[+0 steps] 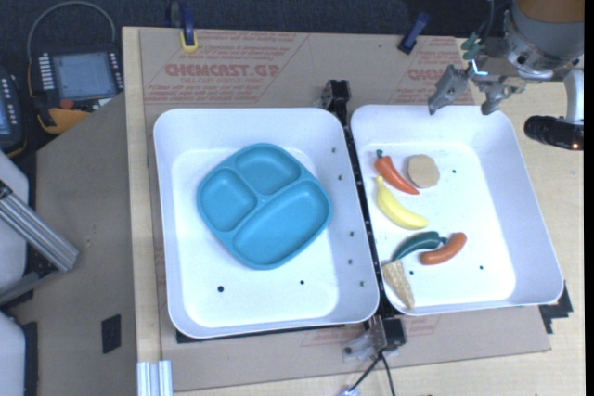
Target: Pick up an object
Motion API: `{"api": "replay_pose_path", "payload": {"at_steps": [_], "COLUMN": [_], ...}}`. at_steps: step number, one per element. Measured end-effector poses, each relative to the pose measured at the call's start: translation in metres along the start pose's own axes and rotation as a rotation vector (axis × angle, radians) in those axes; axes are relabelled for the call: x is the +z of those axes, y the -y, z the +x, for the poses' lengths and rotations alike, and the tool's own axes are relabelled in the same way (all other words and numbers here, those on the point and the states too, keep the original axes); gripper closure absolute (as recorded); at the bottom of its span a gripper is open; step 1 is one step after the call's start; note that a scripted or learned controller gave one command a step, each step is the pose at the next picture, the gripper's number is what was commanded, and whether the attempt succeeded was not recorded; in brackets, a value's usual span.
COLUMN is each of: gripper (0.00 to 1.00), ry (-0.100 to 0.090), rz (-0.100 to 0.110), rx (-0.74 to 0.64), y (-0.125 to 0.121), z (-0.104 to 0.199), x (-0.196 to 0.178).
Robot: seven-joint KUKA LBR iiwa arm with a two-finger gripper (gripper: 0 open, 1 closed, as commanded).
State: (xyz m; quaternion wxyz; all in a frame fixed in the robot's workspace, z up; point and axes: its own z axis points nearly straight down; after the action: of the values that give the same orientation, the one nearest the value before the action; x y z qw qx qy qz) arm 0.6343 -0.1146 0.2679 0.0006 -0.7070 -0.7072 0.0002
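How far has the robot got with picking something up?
Nothing looks picked up yet. The gripper hangs open above the right bin's far rim, holding nothing. The banana, cookie and the other foods lie in that bin. Reaching down, grabbing and lifting are all left.

Blue divided plate (pixel 264 216), left bin (pixel 176 274)

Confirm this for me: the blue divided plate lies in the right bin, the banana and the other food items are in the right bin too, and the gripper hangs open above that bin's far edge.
One thing is wrong. The camera view shows the blue divided plate in the left bin, not the right. The rest stands: the banana and other food lie in the right bin, and the gripper hangs open above its far edge.
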Motion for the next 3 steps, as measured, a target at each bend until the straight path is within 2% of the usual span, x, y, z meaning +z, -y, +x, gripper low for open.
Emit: {"api": "replay_pose_path", "payload": {"at_steps": [2,3], "gripper": [0.0,0.0], "ry": [-0.001,0.001], "rz": [0.005,-0.01], "rx": [0.0,0.002], "y": [-0.003,-0.007], "z": [0.009,0.009], "x": [0.124,0.17]}}
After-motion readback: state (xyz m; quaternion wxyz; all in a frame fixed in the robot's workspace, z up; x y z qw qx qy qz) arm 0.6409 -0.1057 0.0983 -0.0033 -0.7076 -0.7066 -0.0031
